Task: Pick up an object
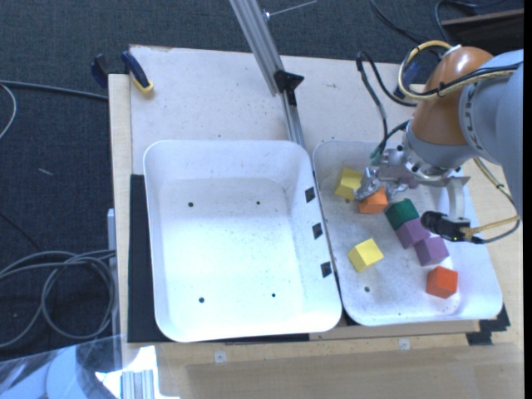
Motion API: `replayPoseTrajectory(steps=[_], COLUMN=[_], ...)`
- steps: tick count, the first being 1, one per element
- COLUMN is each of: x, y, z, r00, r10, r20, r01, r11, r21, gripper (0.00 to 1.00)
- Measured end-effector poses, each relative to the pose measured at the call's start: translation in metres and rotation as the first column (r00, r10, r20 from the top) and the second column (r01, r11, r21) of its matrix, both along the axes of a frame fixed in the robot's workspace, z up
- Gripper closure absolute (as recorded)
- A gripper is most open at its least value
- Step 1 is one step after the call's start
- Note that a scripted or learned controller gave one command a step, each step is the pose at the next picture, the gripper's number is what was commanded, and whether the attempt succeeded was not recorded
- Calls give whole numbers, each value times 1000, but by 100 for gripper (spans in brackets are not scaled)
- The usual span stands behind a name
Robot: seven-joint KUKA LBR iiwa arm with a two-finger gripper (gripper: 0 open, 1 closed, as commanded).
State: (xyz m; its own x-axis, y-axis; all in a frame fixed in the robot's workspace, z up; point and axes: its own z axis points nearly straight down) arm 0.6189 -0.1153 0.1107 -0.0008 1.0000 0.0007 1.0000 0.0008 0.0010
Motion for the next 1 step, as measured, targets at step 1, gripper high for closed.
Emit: replayPoseTrajectory(steps=[1], x=[-1], y=[1], z=[64], r00=[1000], r10=[1], r20=[6], r01=[-1], r11=[1000], r21=[-2], gripper=[100])
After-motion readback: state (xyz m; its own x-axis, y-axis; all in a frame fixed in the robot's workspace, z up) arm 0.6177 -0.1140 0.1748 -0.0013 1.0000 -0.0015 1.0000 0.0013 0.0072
